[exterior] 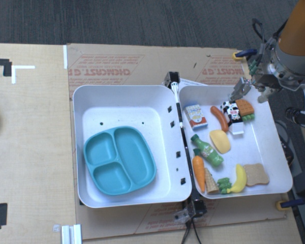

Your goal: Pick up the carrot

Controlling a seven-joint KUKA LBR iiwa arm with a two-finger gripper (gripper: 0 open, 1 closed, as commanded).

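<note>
The carrot (198, 172) is an orange tapered piece lying in the right bin (274, 136), near its front left corner and beside the divider. It touches a brown waffle cone (210, 181) on its right. My gripper (252, 91) hovers over the far right part of that bin, well away from the carrot. Its two fingers (240, 89) stand apart, open, with nothing between them.
Around the carrot lie a green bottle (208, 150), a yellow piece (220, 141), a banana (239, 179), bread (255, 174) and broccoli (223, 184). Farther back are a sausage (219, 118), a carton (195, 115) and a cow toy (230, 111). The left bin holds a teal divided plate (119, 159).
</note>
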